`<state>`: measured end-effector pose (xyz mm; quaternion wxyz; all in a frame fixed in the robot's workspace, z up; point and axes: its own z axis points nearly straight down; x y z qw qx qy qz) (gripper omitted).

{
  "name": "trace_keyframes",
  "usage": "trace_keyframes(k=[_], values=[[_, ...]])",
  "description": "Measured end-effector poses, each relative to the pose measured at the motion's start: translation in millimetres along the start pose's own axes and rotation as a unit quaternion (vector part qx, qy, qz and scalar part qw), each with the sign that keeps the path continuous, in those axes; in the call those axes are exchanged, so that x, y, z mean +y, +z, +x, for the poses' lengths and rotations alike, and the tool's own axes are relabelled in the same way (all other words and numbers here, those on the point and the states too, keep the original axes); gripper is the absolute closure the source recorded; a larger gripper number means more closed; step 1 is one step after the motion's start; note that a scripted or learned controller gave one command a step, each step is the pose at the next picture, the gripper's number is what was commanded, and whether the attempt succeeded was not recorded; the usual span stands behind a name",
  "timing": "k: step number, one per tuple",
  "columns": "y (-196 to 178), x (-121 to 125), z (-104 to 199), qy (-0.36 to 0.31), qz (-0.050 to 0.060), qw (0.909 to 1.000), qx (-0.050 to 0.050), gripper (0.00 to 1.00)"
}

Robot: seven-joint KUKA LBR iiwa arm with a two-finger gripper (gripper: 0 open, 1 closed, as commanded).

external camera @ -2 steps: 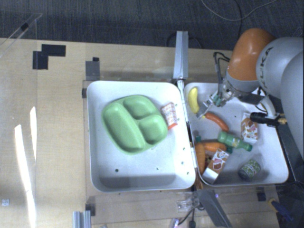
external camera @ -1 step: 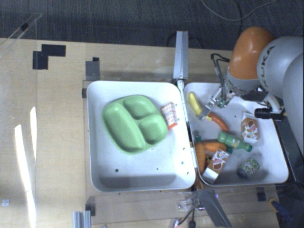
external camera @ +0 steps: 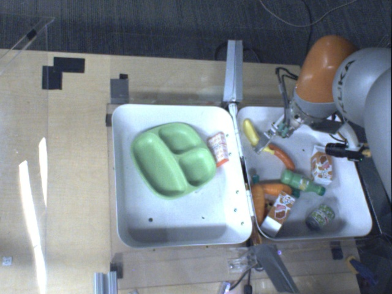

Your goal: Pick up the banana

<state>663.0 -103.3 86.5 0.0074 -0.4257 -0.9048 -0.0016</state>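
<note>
Overhead, from the fixed camera view, the gripper (external camera: 264, 143) hangs low in the right bin (external camera: 361, 225), its tips just beside the banana (external camera: 250, 132), which lies lengthwise against that bin's left wall near the back corner. Whether the claw is spread or closed cannot be told at this size, and nothing is seen caught in it.

Risks, as a judgement: the banana sits tight to the wall, so a finger could land on the rim or the divider rather than slip behind the fruit. The red-orange sausage-shaped item (external camera: 281, 156) lies right under the claw and could be seized by mistake. A glancing close could also roll the curved fruit away.

Counted in the right bin: one banana, one sausage-shaped item, one green bottle (external camera: 301, 182), one carrot (external camera: 266, 192), one green can (external camera: 320, 215), two printed cartons (external camera: 322, 167) (external camera: 280, 212). In the left bin (external camera: 177, 234): one green divided plate (external camera: 173, 158) and one small red-and-white packet (external camera: 218, 149) touching its right edge.
</note>
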Motion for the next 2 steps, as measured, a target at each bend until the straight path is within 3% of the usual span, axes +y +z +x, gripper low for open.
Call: trace_keyframes(k=[1,2], values=[[-10.0,3.2,-2.3,0.000,-0.006,1.0000,-0.007,1.00],[-114.4,34.4,48.0,0.140,-0.004,0.9902,-0.007,1.00]])
